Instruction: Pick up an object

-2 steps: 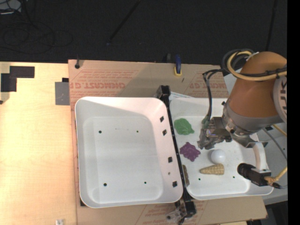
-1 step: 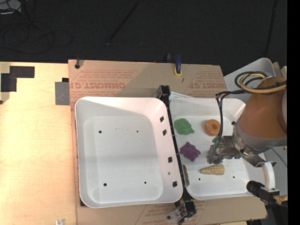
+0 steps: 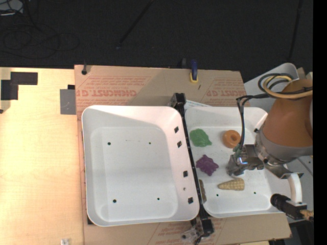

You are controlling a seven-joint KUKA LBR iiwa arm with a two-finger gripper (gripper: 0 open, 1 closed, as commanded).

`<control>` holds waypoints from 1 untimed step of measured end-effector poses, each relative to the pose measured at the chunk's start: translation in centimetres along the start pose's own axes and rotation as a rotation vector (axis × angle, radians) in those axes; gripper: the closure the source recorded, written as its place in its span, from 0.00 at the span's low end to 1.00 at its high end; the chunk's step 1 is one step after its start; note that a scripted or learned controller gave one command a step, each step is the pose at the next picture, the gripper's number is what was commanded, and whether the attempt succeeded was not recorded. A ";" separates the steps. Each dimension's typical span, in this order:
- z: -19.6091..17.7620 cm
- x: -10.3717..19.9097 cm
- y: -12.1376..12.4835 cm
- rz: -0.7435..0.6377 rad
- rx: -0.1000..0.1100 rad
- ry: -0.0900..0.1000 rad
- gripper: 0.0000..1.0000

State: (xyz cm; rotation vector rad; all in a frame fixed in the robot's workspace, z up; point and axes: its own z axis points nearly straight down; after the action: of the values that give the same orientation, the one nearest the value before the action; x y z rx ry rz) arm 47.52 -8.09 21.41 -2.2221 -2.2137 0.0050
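On the left of the frame we see the left bin (image 3: 133,208). Moving right, the right bin (image 3: 225,208) holds a green piece (image 3: 200,137), a purple piece (image 3: 207,164), an orange ring (image 3: 232,138) and, lower down, a tan cone (image 3: 231,186). The gripper (image 3: 237,166) hovers between ring and cone, just right of the purple piece; we cannot tell how its claw stands.

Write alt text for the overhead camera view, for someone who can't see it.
A grey robot arm reaches from the right, its gripper low over the right white bin, among a green piece, an orange ring, a purple piece and a tan cone. The left white bin sits alongside.
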 end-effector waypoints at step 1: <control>-0.9 -0.1 0.0 0.003 0.002 0.001 1.00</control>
State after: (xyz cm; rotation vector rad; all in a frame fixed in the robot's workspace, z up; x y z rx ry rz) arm 47.54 -8.17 22.35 -2.2242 -2.2090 0.0066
